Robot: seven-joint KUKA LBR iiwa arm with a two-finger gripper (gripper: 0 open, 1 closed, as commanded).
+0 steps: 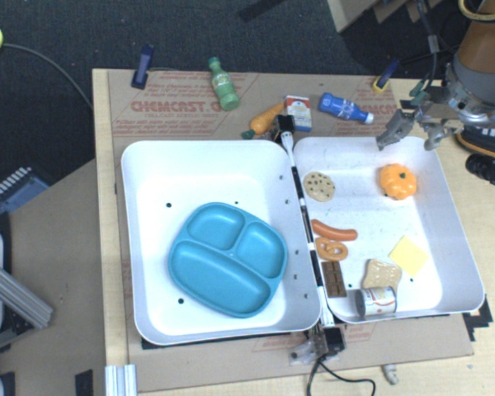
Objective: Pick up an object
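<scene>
My gripper (412, 134) hangs over the far edge of the right bin (454, 221), its two fingers spread open with nothing between them. Just below it in the bin lies an orange pumpkin (398, 181). Further into the bin are a round cookie (318, 186), a sausage (334, 232), a chocolate bar (333, 269), a yellow cheese slice (409, 255), a cracker (383, 272) and a small can (374, 301).
The left bin (148, 180) holds a blue divided plate (227, 258). Behind the bins on the board lie a green bottle (224, 84), a blue bottle (345, 108), a carrot (266, 119), a small carton (298, 112) and a dark blue marker (142, 66).
</scene>
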